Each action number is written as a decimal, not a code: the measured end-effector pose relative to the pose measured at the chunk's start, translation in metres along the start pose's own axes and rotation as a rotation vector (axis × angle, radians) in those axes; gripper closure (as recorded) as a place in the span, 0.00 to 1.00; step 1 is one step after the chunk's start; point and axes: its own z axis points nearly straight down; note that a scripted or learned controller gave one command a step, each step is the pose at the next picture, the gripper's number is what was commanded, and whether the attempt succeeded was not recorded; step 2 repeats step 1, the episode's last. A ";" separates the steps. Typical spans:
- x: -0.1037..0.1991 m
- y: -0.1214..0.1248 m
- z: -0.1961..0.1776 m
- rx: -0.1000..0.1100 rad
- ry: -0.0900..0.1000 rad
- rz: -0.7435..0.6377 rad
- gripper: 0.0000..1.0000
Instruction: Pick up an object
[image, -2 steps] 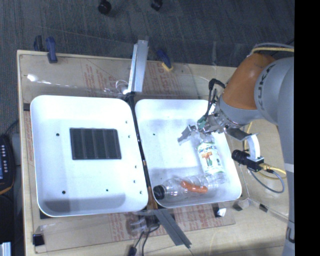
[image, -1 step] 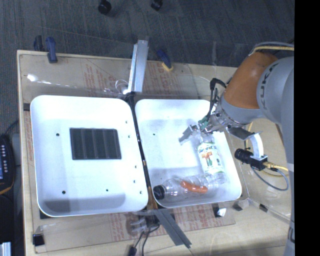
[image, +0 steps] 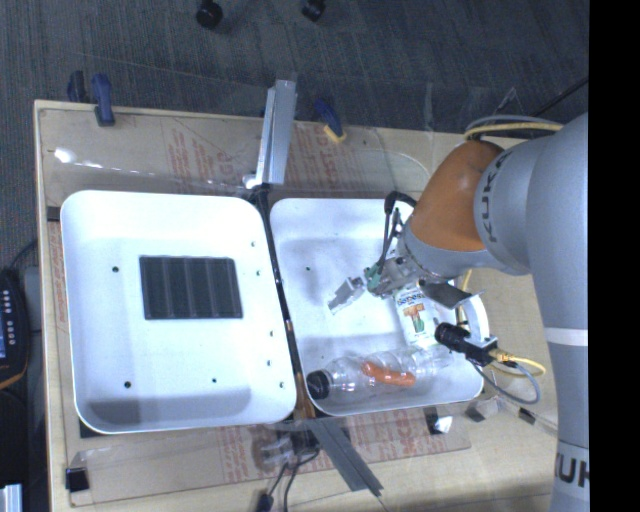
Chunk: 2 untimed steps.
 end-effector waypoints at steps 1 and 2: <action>-0.026 -0.008 -0.066 -0.003 -0.002 0.067 0.00; -0.026 -0.008 -0.066 -0.003 -0.002 0.067 0.00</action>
